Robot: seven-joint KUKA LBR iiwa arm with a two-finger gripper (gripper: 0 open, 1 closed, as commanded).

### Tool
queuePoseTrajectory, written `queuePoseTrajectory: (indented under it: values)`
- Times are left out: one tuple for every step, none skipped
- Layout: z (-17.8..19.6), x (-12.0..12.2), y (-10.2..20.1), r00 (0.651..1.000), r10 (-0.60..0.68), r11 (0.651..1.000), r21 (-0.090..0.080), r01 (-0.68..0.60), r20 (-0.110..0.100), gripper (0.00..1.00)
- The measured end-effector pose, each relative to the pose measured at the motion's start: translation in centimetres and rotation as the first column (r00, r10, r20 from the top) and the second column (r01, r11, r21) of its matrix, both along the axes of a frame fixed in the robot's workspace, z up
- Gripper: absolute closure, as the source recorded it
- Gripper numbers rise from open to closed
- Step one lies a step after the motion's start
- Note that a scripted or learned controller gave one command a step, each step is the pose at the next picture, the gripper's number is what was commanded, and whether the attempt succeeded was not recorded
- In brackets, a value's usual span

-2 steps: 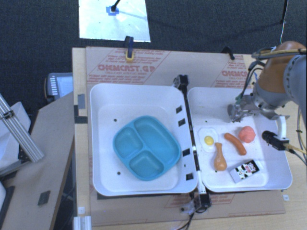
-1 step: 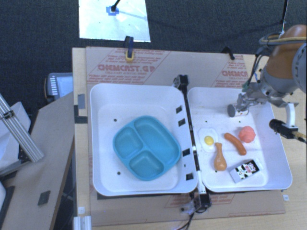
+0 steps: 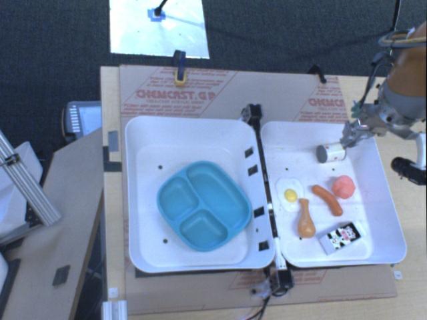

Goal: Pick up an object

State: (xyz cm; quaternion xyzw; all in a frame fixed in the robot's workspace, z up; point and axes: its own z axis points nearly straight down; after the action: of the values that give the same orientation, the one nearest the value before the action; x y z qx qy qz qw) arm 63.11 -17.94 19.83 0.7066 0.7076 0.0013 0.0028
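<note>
The right bin holds several small items. A grey and white cylinder lies on its side near the far wall. Closer in are a fried egg toy, an orange sausage, a pink ball, a tan drumstick and a black and white box. My gripper hangs low over the bin's far right part, just right of and behind the cylinder. Nothing is seen held in it.
A blue divided plate lies in the left bin. A black divider runs between the bins. The grey arm with its orange band comes in from the right, above the right bin's far corner.
</note>
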Motion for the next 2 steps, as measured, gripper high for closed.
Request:
queuePoseTrajectory:
  values:
    - [0.8, 0.1, 0.0, 1.0, 0.002, 1.0, 0.001, -0.002, -0.003, 1.0]
    - [2.1, -0.5, 5.2, 1.0, 0.008, 1.0, 0.004, -0.008, -0.005, 1.0]
